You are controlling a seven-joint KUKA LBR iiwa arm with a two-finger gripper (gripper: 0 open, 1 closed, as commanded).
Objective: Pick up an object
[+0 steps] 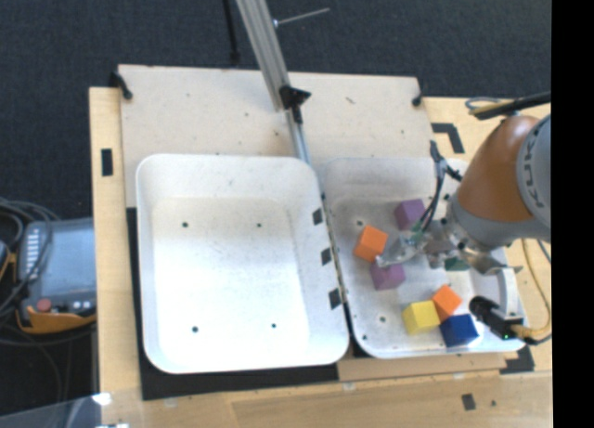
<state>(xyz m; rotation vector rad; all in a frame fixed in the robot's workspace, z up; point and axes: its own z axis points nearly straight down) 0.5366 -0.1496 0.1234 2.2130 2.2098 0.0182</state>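
**Reaching Into the Right Bin**

Nearest, by the six-o'clock rim of the right bin (pixel 364 331): a blue block (pixel 458 330). Just beside it, at ten o'clock, a yellow block (pixel 420 316). At twelve o'clock of the blue one and touching it or close to it, a near orange block (pixel 446 300).

Farther in, toward the bin's middle: a near purple block (pixel 388 275), flat on the floor. Directly at one o'clock of it, low over the bin, the gripper (pixel 406 250). Impossible to tell how wide its grip stands, or whether anything is held. At nine o'clock of the gripper, just beside it, a far orange block (pixel 371 242). At twelve o'clock of the gripper, near it, a far purple block (pixel 408 214).

Entering from three o'clock: the arm (pixel 501 185), orange band uppermost, covering the bin's right wall.

At nine o'clock of the right bin, side by side with it: the left bin (pixel 232 268), floor speckled.

Farthest, at twelve o'clock beyond both bins: the bare bench (pixel 204 110), and a metal post (pixel 260 27) slanting up from between the bins toward eleven o'clock.
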